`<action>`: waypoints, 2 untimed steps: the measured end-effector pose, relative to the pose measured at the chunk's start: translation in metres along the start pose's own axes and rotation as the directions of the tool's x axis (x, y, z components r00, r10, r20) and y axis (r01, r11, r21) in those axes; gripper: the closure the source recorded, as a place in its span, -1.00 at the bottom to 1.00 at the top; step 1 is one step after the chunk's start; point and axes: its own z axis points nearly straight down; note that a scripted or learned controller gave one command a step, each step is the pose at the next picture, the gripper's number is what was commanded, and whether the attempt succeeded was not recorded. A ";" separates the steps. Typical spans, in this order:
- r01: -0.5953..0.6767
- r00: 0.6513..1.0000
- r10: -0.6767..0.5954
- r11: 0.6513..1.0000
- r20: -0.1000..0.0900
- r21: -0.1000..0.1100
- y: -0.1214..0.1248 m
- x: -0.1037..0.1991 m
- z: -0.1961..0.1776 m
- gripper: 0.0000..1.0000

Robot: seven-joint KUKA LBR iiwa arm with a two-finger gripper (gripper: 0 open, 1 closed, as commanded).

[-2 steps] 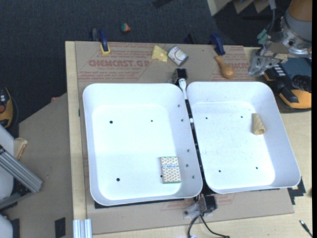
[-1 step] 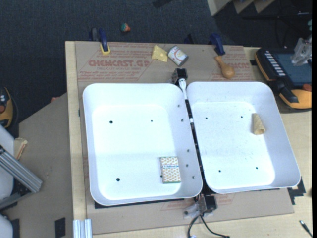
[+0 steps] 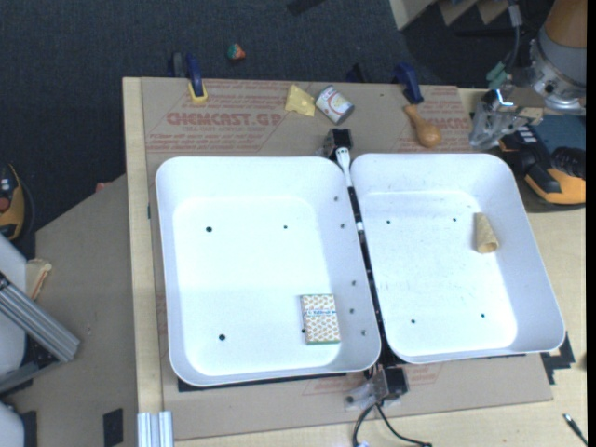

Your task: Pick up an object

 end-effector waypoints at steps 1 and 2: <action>-0.012 1.000 0.012 1.000 0.011 -0.016 -0.012 -0.079 -0.074 1.00; 0.001 1.000 -0.001 1.000 0.000 0.000 -0.009 0.016 -0.014 1.00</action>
